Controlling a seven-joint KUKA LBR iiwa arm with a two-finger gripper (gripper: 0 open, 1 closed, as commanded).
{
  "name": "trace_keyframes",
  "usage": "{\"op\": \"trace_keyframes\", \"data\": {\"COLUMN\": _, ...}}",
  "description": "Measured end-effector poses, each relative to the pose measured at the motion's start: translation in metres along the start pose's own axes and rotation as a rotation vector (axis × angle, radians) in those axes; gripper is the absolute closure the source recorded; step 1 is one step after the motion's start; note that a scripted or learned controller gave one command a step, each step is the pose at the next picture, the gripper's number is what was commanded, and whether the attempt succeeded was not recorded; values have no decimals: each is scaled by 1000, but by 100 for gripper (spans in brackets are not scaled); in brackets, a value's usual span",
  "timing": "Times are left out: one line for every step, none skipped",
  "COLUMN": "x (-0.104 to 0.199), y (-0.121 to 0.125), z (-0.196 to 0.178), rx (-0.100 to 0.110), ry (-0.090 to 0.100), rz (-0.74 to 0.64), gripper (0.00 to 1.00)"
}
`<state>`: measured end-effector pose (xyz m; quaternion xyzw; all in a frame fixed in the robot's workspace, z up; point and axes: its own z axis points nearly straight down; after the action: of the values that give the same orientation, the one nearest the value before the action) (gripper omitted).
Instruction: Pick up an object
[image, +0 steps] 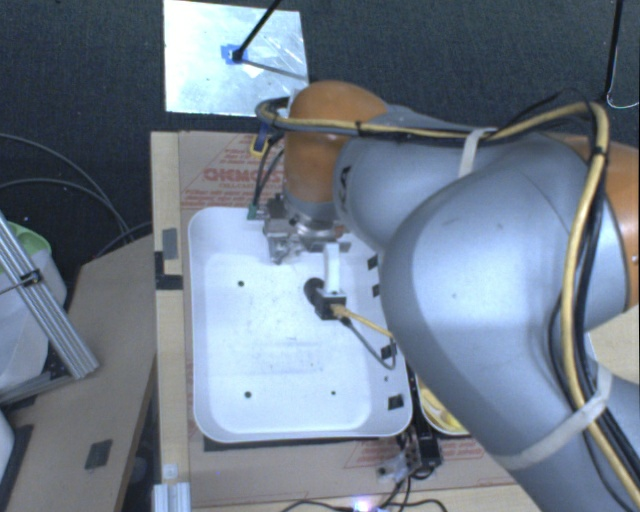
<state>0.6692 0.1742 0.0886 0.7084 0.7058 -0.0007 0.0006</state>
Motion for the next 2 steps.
{"op": "trace_keyframes", "data": {"x": -52, "y": 0, "z": 4, "rx": -1, "ry": 0, "rz": 0, "gripper": 100}}
{"op": "trace_keyframes", "data": {"x": -49, "y": -88, "z": 5, "rx": 7, "ry": 2, "rz": -4, "gripper": 100}}
